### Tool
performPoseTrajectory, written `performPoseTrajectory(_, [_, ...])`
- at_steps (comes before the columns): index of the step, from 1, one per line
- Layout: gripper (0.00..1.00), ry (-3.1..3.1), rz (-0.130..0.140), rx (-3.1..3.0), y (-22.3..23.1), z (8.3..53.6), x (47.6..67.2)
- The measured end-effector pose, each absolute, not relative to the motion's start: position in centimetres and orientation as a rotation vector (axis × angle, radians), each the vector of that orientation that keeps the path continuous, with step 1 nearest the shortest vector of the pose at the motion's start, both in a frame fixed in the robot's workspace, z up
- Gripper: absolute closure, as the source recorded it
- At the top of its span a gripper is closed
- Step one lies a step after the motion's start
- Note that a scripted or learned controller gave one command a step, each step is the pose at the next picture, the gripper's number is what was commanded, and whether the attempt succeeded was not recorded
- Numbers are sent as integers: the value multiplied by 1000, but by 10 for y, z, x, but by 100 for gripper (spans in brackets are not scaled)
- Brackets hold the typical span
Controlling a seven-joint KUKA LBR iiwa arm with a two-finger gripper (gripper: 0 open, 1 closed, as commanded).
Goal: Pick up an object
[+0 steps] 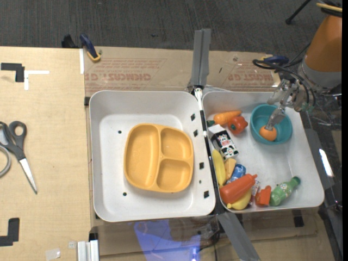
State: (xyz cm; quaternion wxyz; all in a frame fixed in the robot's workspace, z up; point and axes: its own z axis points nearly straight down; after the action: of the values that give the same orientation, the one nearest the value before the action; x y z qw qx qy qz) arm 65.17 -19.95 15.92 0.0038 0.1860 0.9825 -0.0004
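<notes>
The right bin (307, 162) holds several toys. A teal bowl (283, 130) stands at its back right with an orange ball (267, 134) inside. My gripper (273, 122) reaches down from the grey wrist into the bowl, its tip just above or touching the ball. Left of the bowl lie a carrot (226, 116) and a red pepper (238, 125). A cow-patterned carton (223, 141), a banana (218, 167), a red toy (237, 185) and a green bottle (284, 191) lie toward the front.
The left bin (109, 145) holds a yellow divided plate (159, 157). Scissors (19, 152) lie on the bench at far left. A blue clamp (90, 48) sits at the back. A grey divider bar (200, 64) runs between the bins.
</notes>
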Motion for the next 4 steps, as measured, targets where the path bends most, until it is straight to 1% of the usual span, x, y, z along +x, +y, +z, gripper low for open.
performPoseTrajectory(1, [0,3061,0,688,-176,93,622])
performPoseTrajectory(2, [0,3091,16,658,-192,91,650])
performPoseTrajectory(3, [0,3091,-1,538,-210,93,584])
performPoseTrajectory(4, [0,3066,1,662,-133,93,625])
